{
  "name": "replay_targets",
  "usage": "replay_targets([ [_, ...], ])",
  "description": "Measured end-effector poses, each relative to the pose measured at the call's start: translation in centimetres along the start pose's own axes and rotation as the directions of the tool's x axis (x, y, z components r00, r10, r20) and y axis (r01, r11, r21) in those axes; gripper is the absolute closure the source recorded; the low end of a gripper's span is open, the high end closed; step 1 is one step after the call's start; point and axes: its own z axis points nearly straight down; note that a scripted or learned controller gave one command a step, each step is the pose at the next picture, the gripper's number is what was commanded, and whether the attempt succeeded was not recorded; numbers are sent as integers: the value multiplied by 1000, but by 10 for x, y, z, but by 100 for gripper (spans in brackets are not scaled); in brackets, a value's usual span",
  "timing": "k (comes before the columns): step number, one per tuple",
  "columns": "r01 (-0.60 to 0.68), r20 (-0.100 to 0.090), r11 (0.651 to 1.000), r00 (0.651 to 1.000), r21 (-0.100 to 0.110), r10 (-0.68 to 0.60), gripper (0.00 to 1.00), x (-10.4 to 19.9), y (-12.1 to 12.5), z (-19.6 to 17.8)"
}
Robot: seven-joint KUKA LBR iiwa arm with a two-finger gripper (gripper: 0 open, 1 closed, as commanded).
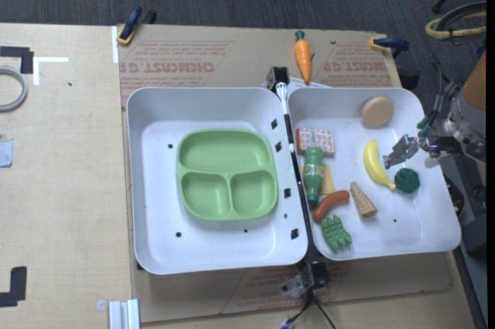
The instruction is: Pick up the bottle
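Observation:
The bottle (312,173) is green with a lighter cap and lies along the left wall of the right bin (433,231), just below a red-and-white box (315,139). My gripper (399,152) hangs over the right part of that bin, well to the right of the bottle. It sits between the banana (376,163) and the dark green broccoli (407,180). Nothing shows in its grasp.
The right bin also holds a tan round bun (377,111), a sausage (331,203), a cone (363,200) and a green leafy toy (336,233). A green divided plate (227,175) lies in the left bin (147,188). A carrot (302,55) rests on the cardboard behind the bins.

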Motion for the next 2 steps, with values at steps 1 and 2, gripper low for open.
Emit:
replay_targets([
  [1, 1, 1, 1000, 1000, -1, -1, 100, 0, 0, -9],
  [2, -143, 0, 990, 990, 0, 143, 100, 57, -41, 66],
])
